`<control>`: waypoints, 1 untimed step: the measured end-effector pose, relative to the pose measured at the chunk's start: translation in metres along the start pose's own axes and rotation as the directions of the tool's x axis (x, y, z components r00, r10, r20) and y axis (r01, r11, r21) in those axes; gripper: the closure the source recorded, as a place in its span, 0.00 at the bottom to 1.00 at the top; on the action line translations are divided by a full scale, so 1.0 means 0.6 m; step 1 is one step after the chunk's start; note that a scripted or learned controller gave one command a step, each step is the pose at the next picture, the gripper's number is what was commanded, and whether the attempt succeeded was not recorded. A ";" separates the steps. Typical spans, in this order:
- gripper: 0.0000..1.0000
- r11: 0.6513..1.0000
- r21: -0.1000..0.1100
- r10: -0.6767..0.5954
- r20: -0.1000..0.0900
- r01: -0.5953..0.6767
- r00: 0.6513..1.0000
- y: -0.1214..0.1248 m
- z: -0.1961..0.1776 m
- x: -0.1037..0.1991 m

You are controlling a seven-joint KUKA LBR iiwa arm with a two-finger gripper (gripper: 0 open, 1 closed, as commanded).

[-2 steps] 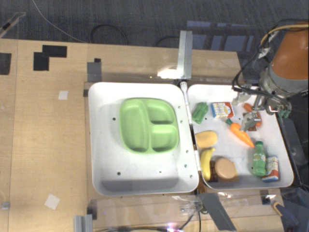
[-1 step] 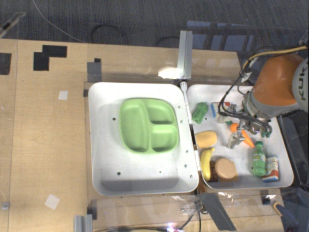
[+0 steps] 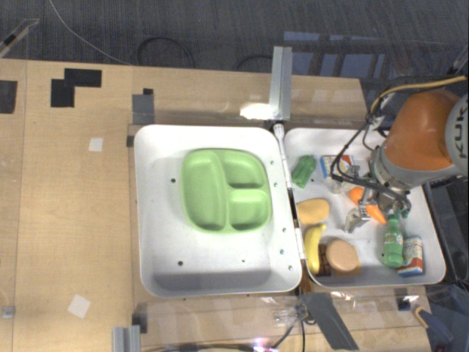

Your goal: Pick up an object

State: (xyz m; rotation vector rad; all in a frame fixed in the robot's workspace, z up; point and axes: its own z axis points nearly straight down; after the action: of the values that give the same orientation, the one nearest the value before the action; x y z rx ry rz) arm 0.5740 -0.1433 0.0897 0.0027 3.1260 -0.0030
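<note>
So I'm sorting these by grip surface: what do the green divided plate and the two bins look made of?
The green divided plate looks like matte moulded plastic: uniform colour, soft rounded compartment edges. The left bin and right bin look like smooth white plastic, though painted metal can't be ruled out.

Right bin holds the lot: a green pepper-like piece near its upper left, a yellow bread-like lump below it, then a banana lying lengthwise touching a round brown bun. An orange carrot sits mid-bin; a green bottle lies beside a small can.
</note>
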 end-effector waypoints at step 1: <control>1.00 1.000 0.003 -0.007 0.017 0.007 1.000 0.002 -0.025 -0.009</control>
State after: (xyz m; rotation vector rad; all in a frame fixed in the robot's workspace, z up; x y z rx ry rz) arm 0.5794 -0.1421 0.1051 -0.0080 3.1090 -0.0078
